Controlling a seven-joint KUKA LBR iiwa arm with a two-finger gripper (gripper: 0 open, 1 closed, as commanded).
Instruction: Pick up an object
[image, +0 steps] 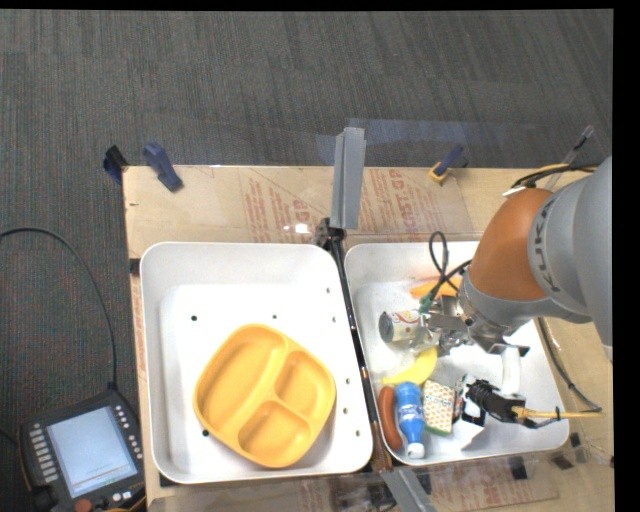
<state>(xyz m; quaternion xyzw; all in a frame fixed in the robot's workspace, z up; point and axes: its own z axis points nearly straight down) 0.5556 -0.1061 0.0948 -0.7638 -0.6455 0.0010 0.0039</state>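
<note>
Right bin (372, 262): tool (440, 335) seemingly touching banana (415, 368).

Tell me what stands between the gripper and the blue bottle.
Nothing visible lies between them. The gripper hangs over the right bin, with the banana just below it, beside the blue bottle, not covering it.

Blue bottle (409, 416) lying flat, white cap toward the right bin's (556, 395) near wall, beside patterned packet (439, 406)
</note>
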